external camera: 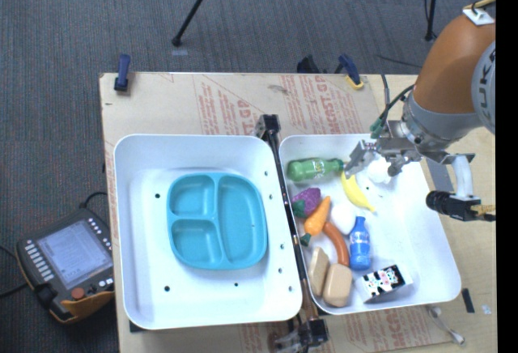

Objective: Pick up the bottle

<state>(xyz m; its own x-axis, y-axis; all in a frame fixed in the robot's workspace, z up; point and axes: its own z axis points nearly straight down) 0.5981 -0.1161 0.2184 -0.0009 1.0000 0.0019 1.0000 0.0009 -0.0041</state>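
Camera view had the claw (374, 159) hanging over the right white bin (437, 242); couldn't tell if it was open. Small blue plastic bottle (359, 242) lay mid-bin among toy food, likely crowding any grab.

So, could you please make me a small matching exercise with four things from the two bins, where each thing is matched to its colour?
Things:
1. divided plate
2. banana
3. carrot
4. lying bottle

Colours:
A. orange
B. green
C. turquoise
D. yellow

Pairs: 1-C, 2-D, 3-A, 4-B. The plate lies in the left bin; the other three lie in the right bin.
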